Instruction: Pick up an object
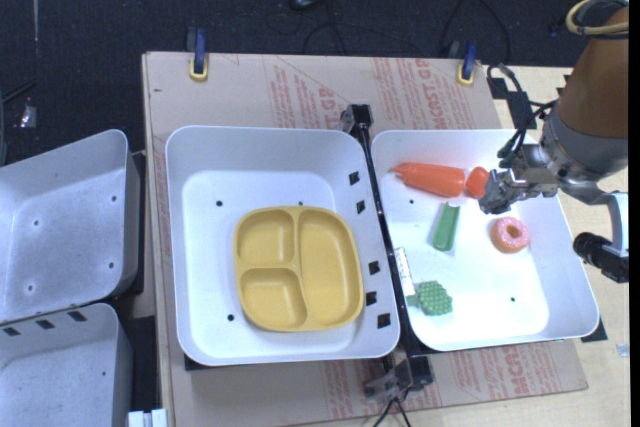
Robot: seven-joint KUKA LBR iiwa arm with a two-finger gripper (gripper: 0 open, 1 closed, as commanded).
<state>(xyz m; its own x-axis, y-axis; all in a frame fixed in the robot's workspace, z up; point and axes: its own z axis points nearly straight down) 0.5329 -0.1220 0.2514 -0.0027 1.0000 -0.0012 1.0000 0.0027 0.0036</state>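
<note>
Just now the gripper (497,195) hangs over the right bin (560,310); how its jaws stand I cannot tell. Nearest is the pink doughnut (511,234), just below-right; the orange carrot (437,178) lies leftward, long axis running left-right, beside it.

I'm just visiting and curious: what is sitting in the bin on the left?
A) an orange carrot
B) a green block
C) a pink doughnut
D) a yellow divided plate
D: the yellow divided plate lies alone in the left bin; the other toys lie in the right bin.
</note>
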